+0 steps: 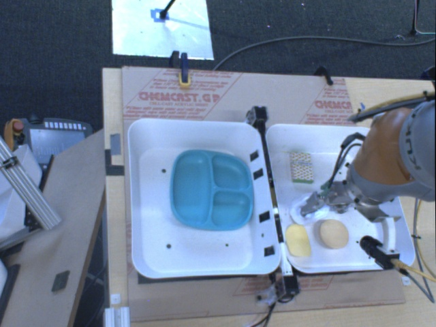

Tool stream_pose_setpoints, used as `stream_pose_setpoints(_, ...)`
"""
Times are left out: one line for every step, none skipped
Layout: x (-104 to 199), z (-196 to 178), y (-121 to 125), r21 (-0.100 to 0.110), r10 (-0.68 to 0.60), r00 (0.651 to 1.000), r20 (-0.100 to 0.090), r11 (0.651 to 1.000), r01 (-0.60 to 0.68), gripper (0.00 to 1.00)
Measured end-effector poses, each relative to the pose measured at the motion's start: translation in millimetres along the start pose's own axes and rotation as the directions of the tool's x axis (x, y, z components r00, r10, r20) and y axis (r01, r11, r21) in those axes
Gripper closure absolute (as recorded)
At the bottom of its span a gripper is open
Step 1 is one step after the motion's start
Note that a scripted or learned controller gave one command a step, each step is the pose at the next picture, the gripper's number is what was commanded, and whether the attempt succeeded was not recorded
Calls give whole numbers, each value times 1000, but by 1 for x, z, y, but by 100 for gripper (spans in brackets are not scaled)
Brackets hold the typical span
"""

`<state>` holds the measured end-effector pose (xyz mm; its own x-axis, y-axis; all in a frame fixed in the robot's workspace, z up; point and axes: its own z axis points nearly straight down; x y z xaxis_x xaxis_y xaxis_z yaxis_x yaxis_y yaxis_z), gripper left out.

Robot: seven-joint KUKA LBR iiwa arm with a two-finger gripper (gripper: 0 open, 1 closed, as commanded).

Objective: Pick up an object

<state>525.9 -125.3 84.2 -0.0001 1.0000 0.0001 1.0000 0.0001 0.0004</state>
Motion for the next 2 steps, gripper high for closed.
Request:
stream_pose_setpoints(0,-12,2,-5,0,1000,0,1000,0,100)
stream_pose_setpoints(3,-56,5,-5,-4,1000,1,1000,4,100)
